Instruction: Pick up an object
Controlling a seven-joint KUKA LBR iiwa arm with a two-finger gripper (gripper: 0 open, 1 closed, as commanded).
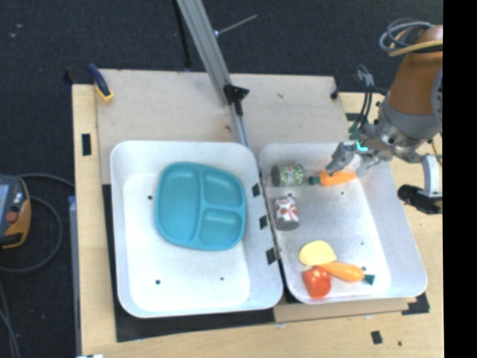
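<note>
Two white bins sit side by side on the surface, and I work over the right bin (387, 230). Nearest the camera, at that bin's front edge, lie a red tomato-like piece (317, 283), an orange carrot (344, 271) and a yellow lump (317, 253), all touching or nearly so. Further back stands a small silver can (286, 211), then a green can on its side (288, 174) close to the bin's back wall. Beside it, to the right, is a second small orange carrot piece (337, 177), and my end effector (350, 157) hangs just above and against it. Whether my fingers are spread or pinching it I cannot tell; the wrist hides them. I judge this piece light, stiff, smooth plastic, liable to roll or slip, so I would grip across its thick middle. The left bin (134, 289) holds a teal divided plate (201, 204).
</note>
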